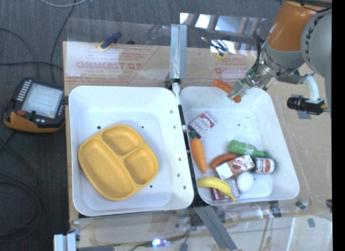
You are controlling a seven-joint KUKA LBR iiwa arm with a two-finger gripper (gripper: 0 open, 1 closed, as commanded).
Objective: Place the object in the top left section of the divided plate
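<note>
We see gripper pinching small orange thing high over right bin's back edge. Yellow plate far left. Weak pinch, long trip: we might drop it.

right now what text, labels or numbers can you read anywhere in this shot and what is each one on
"CHEMCAST GP" as best it reads, faint red print, on the clear protective sheet behind the left white bin.
More red print on the same sheet behind the right white bin: too blurred to read.
Small red-and-white packet: label too small to read.
Red-labelled can: unreadable.
Grey handheld pendant screen: nothing legible.
</note>
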